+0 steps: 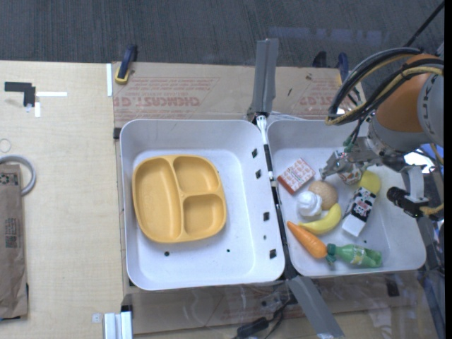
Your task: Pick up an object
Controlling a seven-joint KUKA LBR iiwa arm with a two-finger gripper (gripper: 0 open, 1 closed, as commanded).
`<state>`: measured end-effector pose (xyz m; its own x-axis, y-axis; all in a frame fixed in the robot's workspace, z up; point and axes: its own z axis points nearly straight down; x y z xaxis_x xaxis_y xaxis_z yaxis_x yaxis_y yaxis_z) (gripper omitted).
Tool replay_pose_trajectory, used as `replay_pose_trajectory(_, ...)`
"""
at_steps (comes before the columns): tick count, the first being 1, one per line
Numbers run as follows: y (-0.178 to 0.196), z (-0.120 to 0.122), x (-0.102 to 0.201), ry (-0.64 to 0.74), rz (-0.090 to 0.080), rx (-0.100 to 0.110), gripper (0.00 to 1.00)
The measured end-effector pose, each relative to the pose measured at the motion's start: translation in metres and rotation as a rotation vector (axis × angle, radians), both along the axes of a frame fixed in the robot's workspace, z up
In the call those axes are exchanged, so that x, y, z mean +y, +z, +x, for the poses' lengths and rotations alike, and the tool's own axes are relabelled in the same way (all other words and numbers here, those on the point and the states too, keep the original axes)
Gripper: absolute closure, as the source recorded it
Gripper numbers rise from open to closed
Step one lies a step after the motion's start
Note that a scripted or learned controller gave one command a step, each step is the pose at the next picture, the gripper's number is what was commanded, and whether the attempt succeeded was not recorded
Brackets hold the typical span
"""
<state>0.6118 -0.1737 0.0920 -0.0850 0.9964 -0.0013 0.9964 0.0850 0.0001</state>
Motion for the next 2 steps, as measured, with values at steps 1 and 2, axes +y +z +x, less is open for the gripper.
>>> replay_pose_trajectory(1,0.010,0.000,-0.001,-0.002,-0.001,-0.002,1.00)
replay_pose_trajectory(2,0.153,-0.013,0.108,-0.132,-0.001,0.002,1.00)
